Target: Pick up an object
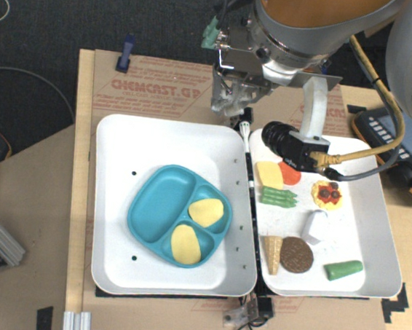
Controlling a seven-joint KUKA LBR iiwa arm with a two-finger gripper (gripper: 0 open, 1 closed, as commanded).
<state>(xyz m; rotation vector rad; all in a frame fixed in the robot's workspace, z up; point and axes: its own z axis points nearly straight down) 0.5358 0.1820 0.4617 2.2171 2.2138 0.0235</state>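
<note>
Camera view: gripper (pixel 235 106) hangs over the back rim at 12 o'clock, between the left bin (pixel 108 260) and right bin (pixel 381 238); whether its jaws are parted or clenched I cannot tell, and nothing shows between them. Candidate objects crowd the right bin: yellow block (pixel 269 174), green pods (pixel 278 198), brown disc (pixel 297 255), green piece (pixel 343 269). Likely risk: descending here strikes the rims, or tight packing spoils a grasp; the arm reaches in from 1 o'clock, wrist pointing down.

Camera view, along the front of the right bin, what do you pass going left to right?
Ice cream cone → brown cookie → green piece.
</note>
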